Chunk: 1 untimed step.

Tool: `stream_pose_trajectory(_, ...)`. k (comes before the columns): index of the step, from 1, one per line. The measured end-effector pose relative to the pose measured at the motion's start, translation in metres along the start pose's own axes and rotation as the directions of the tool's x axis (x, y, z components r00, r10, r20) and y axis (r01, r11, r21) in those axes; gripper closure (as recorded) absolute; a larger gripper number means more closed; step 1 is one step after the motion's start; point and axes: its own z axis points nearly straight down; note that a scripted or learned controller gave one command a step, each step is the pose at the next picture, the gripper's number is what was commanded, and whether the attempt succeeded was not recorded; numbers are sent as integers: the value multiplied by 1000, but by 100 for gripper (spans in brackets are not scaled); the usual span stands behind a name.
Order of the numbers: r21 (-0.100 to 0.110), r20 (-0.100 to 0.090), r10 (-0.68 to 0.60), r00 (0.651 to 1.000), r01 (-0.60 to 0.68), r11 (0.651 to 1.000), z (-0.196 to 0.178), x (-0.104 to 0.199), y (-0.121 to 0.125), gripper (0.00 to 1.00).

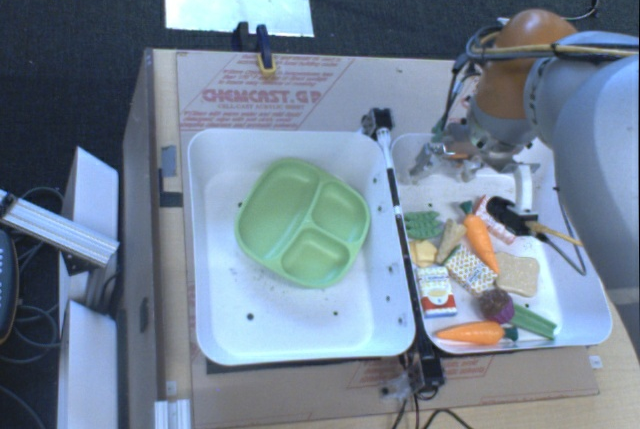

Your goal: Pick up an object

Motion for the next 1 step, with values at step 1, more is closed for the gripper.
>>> stream_pose_trajectory(1, 3, 0, 3, 1000, -3, 1000, 1, -2, -80, 0)
